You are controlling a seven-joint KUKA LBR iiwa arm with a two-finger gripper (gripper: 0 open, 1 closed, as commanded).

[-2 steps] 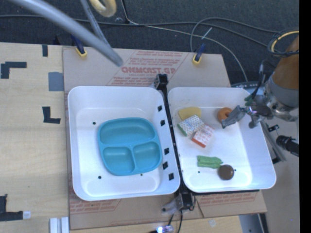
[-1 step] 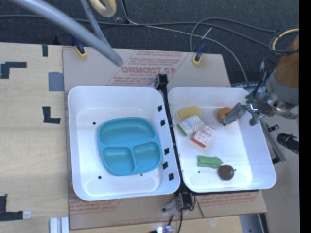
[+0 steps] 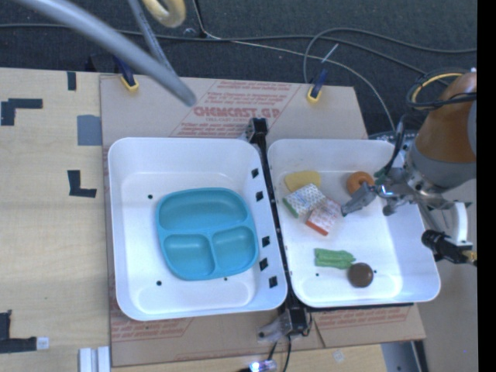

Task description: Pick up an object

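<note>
The right bin (image 3: 411,289) holds several small items. A yellow block (image 3: 302,180) lies at its back left, with a checkered packet (image 3: 304,200) and a red and white packet (image 3: 322,221) just in front of it. An orange ball (image 3: 358,180) rests near the back right. A green piece (image 3: 333,258) and a brown ball (image 3: 360,274) lie toward the front. My gripper (image 3: 356,201) hangs low over the bin, just in front of the orange ball and to the right of the packets. Nothing shows in its grasp.
The left bin (image 3: 120,208) holds a blue divided tray (image 3: 205,232). A black divider (image 3: 267,208) runs between the two bins. Cables (image 3: 349,60) trail across the dark surface behind them. The grey arm (image 3: 442,149) reaches in over the right bin's right wall.
</note>
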